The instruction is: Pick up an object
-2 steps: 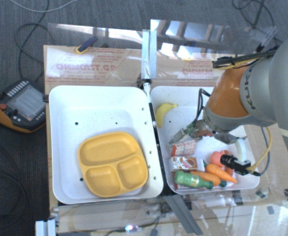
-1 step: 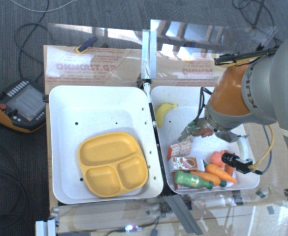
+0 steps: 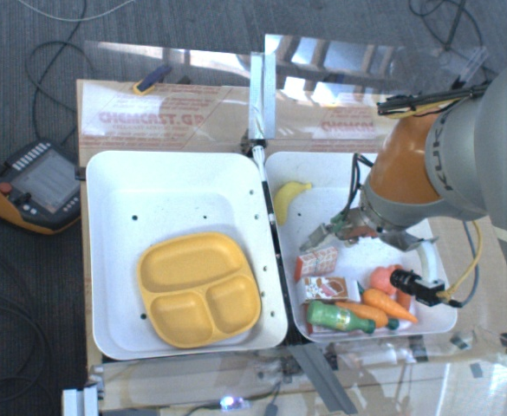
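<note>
Since any object will do for the task, the small red-and-white carton (image 3: 317,262) lying just below and left of the end effector (image 3: 347,229) is looking like the likeliest target. Whether the end effector is open or closed cannot be told, and nothing is showing as held. Farther below it, a second carton (image 3: 328,288), a green bottle (image 3: 338,317) and a carrot (image 3: 388,305) are crowding the right bin's (image 3: 340,173) near edge, while a banana (image 3: 289,197) is lying up-left. Well to its left, a yellow divided plate (image 3: 200,288) is sitting in the left bin (image 3: 123,180).
</note>
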### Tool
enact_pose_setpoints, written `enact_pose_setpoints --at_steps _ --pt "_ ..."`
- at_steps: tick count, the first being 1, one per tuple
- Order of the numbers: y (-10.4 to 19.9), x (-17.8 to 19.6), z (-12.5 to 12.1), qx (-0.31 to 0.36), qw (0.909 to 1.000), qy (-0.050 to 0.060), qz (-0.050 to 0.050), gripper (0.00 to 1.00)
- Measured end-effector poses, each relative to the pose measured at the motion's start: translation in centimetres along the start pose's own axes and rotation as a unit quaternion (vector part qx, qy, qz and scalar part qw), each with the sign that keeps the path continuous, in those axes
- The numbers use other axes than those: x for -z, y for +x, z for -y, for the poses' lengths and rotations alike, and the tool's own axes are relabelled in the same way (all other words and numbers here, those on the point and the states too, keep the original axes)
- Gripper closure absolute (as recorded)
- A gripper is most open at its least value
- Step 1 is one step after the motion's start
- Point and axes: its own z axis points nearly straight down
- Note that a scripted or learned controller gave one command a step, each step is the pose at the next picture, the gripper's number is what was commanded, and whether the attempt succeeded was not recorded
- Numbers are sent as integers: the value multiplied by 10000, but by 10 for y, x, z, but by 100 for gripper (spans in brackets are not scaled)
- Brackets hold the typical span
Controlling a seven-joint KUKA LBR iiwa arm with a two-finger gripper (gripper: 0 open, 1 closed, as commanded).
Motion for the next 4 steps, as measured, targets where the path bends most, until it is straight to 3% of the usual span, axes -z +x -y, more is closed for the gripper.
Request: enact_pose_setpoints --at_steps 1,2,3,4 --pt "1 8 0 -1 10000 2 -7 100" --pt "1 8 0 -1 10000 4 -7 0" --pt "0 -13 -2 134 9999 -26 19 0" --pt "-23 -13 32 -901 9959 -62 11 0"
